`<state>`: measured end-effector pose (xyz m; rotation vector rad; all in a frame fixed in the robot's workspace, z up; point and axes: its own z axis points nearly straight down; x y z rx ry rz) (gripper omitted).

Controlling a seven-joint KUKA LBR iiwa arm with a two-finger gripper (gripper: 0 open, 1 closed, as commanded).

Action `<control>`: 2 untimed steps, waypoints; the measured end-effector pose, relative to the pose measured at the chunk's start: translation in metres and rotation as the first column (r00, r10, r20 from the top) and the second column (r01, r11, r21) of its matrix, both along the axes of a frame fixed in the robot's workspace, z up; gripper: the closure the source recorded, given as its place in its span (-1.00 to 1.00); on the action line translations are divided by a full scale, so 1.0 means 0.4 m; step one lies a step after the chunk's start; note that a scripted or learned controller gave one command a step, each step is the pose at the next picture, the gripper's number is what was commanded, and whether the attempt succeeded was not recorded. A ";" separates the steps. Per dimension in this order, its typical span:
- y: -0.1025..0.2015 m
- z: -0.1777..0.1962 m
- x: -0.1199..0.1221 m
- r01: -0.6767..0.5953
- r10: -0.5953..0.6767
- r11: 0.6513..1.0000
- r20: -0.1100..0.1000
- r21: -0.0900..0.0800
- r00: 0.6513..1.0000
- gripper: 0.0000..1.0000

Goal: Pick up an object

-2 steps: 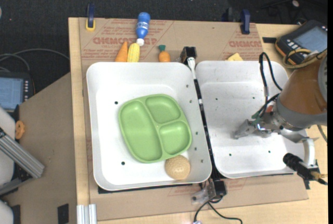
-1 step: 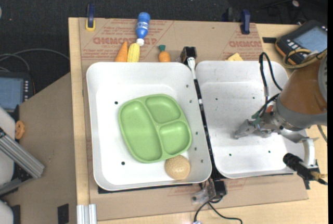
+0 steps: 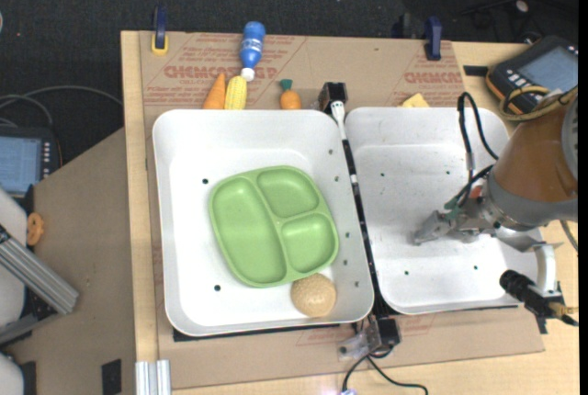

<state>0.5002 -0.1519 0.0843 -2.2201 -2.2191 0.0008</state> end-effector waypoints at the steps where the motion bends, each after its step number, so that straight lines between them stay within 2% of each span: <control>1: -0.031 0.004 0.267 -0.005 0.005 1.000 0.013 -0.006 1.000 -1.00; 2: -0.152 0.000 0.093 0.006 -0.006 1.000 -0.004 -0.001 1.000 -1.00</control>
